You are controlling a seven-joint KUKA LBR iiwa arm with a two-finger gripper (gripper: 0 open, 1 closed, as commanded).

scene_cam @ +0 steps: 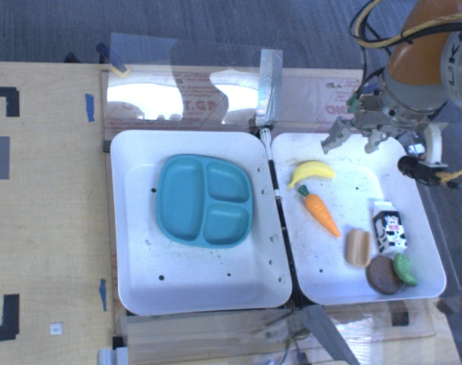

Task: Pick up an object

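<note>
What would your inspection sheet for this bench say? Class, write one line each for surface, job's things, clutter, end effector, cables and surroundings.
Surface: two white bins side by side; left bin holds a blue divided plate; right bin is speckled with marks.
Job's things: in the right bin, a banana, carrot, tan bread-like piece, cow-patterned carton, brown round item and green item.
Clutter: nothing seen.
End effector: end effector hangs above the right bin's far edge, fingers spread, holding nothing.
Cables: yellow and black cables loop over the arm.
Surroundings: clear sheet behind the bins; tan board with black marks at left.
</note>
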